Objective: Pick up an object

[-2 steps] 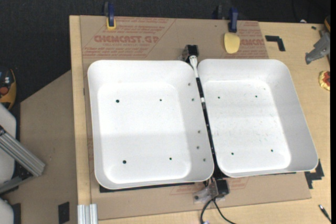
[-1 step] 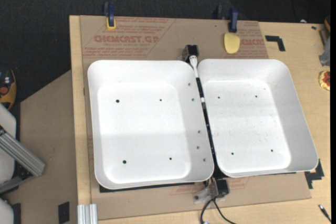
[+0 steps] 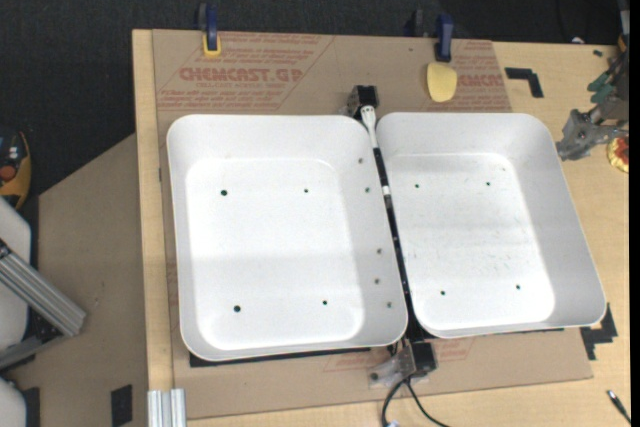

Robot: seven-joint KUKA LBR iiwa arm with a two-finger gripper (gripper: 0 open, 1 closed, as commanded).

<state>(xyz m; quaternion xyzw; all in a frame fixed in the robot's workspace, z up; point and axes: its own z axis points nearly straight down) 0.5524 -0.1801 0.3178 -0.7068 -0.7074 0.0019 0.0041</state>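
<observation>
From my station I pick out the gripper (image 3: 580,133) as a grey metal shape at the right edge of the camera view. It hangs over the bench just outside the far right corner of the right bin (image 3: 575,215). It is small and blurred, and I cannot tell whether the jaws are apart or together. I see nothing between them.

The right bin's rim is just beside the gripper. The left bin (image 3: 178,215) lies against it, their rims touching along a dark seam. Each white floor shows a few small dark dots.

The loose thing I can make out is a pale yellow piece (image 3: 441,81). It lies on the brown board (image 3: 260,70) just beyond the right bin's far rim, below a blue clamp (image 3: 444,33), well apart from the gripper. I cannot tell what it is.

A second blue clamp (image 3: 208,18) grips the board's far edge on the left, above red "CHEMCAST" lettering. A black fitting (image 3: 362,98) sits at the seam's far end, and a cable (image 3: 405,395) trails from its near end.
</observation>
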